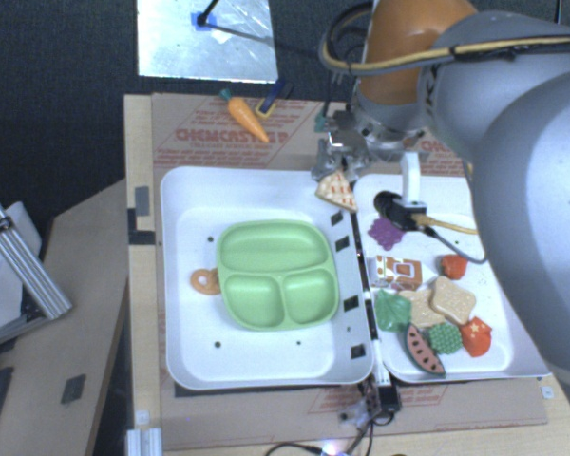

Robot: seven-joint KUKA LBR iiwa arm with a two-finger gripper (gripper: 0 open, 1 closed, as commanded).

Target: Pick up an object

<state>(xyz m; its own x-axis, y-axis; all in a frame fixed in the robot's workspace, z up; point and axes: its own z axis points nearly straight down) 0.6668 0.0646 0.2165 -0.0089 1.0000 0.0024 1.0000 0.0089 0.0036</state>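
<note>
Waffle wedge [337, 193] hangs at the gripper [340, 171], above the back of the divider between the bins; fingers appear closed on its upper edge. Pick looks mostly done: lifted, carry remaining. Green tray [275, 274] sits in the left bin [185, 283].

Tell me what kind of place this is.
Probably a robot test bench in a lab: two white bins on cardboard, toy food such as a watermelon slice, and a grey arm reaching in.

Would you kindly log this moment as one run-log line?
pincer: over bins' divider, far end | holds: waffle-like wedge | green tray: left bin | toy food pile: right bin
</note>
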